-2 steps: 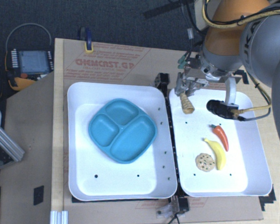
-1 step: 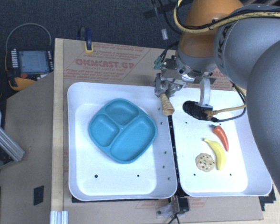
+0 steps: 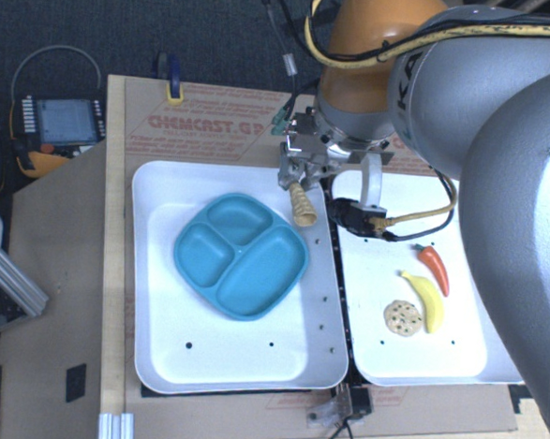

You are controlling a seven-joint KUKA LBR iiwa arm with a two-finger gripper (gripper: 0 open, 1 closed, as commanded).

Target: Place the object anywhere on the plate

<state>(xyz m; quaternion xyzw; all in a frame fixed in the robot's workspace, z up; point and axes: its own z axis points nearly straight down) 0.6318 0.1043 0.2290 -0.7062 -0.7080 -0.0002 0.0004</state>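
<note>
I see the arm (image 3: 470,115) entering from the right side of the view, its grey body filling the upper right corner, with the orange band (image 3: 373,24) sitting above the wrist. The wrist points downward over the back edge of the left bin (image 3: 153,346), near the seam between the two bins.

The claw (image 3: 299,183) hangs below the wrist at the left bin's rear right corner. A tan, ridged, cone-shaped object (image 3: 302,206) sits directly under it, tilted, its upper end up against the claw's tips. I read the claw as closed narrow on the cone's upper end, though the finger contact is small in the view.

The cone's lower end lies just beside the upper right rim of the blue plate (image 3: 241,256), close to it; I cannot tell whether it touches the rim or the bin floor. The plate is a three-compartment tray, lying flat and turned at an angle in the middle of the left bin.

In the right bin (image 3: 462,368) I note a red chili pepper (image 3: 435,269), a banana (image 3: 424,298) and a cookie (image 3: 403,318), grouped near one another and well apart from the claw. A black cable with a yellowish lead (image 3: 387,222) runs from the wrist across the right bin's rear.

Both bins rest on a brown board on the worktop (image 3: 131,129).
</note>
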